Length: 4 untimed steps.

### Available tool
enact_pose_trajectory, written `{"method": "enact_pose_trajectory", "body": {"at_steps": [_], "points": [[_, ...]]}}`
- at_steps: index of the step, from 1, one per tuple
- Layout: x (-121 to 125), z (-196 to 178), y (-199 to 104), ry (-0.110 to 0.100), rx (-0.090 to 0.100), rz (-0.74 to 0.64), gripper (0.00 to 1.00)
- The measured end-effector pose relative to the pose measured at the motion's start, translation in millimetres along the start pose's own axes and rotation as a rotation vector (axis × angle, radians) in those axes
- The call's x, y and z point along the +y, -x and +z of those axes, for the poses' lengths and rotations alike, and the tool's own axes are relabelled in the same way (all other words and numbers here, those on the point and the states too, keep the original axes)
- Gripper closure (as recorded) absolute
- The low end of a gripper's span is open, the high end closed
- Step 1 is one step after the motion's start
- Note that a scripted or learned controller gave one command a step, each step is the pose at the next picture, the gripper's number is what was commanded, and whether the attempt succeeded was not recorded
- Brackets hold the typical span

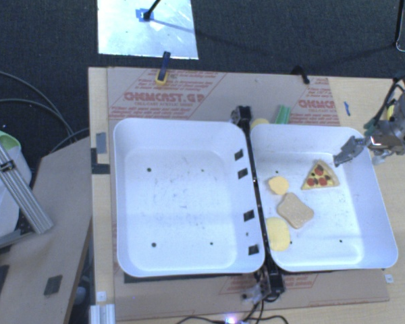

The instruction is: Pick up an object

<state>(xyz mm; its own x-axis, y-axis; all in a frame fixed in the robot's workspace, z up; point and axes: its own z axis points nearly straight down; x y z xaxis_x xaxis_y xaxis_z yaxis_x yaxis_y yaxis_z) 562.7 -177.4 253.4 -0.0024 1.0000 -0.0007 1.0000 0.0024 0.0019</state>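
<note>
pizza slice (320,176) lying flat in the right bin (364,248), gripper (345,152) hovering just up and right of it, can't tell how wide it's open, nothing visibly in it, toast (295,211) and two yellow rounds (278,184) nearby, left bin (128,181) alongside

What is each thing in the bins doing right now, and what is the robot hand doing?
pizza slice: lying flat in the right bin, not held.
bread slice: lying flat in the right bin, overlapping the lower yellow round's edge.
upper yellow round: lying flat, apart from the bread.
lower yellow round: lying flat near the divider.
gripper: over the right bin beside the pizza, holding nothing visible.
left bin: upright on the bench.
</note>
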Motion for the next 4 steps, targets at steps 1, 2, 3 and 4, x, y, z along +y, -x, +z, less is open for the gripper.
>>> {"method": "enact_pose_trajectory", "body": {"at_steps": [1, 2, 3, 4], "points": [[28, 149, -4, -0.009, 0.003, -0.003, 0.00], [74, 169, 30, 0.005, -0.002, -0.003, 0.00], [105, 168, 29, -0.003, 0.001, -0.002, 0.00], [8, 169, 30, -0.008, 0.002, 0.005, 0.00]]}}
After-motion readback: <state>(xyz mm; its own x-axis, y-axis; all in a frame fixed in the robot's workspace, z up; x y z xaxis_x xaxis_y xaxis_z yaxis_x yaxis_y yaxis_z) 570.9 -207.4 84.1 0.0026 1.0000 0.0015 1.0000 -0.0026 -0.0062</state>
